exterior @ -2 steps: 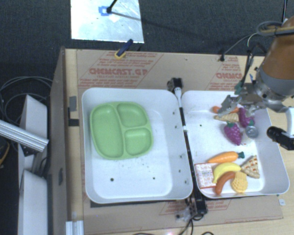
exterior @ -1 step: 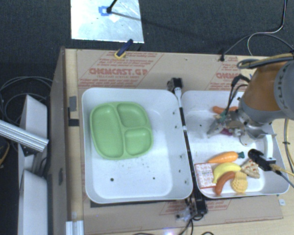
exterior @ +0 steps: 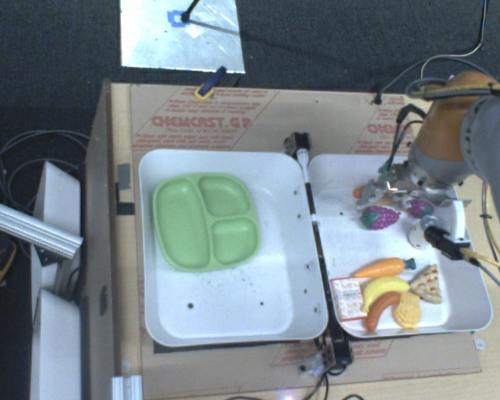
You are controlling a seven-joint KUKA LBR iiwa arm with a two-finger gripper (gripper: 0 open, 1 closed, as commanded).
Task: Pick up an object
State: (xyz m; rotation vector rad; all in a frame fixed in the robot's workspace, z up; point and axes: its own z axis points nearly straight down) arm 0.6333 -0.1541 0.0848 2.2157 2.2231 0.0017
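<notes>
Cardboard (exterior: 233,115) underlies two white bins (exterior: 233,323) on dark carpet (exterior: 50,48); hand (exterior: 392,186) grip unclear.

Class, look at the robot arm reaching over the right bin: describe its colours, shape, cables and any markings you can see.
The arm is a rounded grey tube with a broad orange band above the wrist. Below the band sits a metallic grey gripper assembly with a white and black block beside it. Thin dark cables loop around the wrist. No lettering or markings can be made out.

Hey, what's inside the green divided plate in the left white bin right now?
The green divided plastic plate has three compartments, and all look bare. It lies flat in the left white bin, so whatever is beneath it is covered.
</notes>
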